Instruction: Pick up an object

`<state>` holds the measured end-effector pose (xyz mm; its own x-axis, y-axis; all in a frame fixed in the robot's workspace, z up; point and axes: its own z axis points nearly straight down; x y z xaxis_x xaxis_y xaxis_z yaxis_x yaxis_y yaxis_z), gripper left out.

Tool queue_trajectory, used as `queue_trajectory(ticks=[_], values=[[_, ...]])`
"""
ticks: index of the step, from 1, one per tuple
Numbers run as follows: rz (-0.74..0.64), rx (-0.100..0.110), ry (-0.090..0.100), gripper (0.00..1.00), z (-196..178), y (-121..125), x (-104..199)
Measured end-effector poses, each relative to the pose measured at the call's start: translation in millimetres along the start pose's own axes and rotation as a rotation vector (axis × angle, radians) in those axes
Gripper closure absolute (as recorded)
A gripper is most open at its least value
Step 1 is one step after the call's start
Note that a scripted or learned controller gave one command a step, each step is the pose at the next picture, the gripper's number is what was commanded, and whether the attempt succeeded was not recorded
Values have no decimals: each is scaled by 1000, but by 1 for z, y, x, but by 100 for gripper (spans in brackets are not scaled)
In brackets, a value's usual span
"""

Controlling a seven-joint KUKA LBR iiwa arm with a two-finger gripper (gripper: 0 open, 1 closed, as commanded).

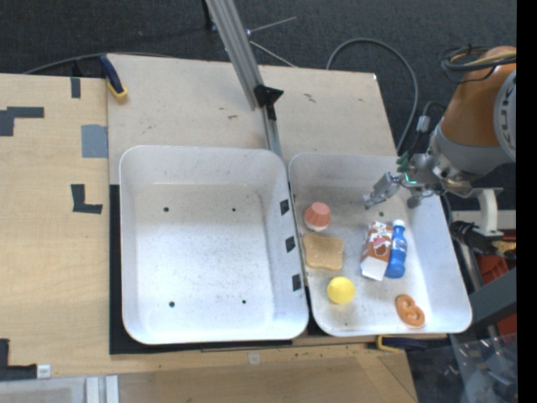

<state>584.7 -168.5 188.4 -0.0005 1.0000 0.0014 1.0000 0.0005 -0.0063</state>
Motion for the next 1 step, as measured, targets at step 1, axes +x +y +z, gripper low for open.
queue_trajectory(ticks=[1], values=[[-2, -5, -1, 0, -3, 1, 0]])
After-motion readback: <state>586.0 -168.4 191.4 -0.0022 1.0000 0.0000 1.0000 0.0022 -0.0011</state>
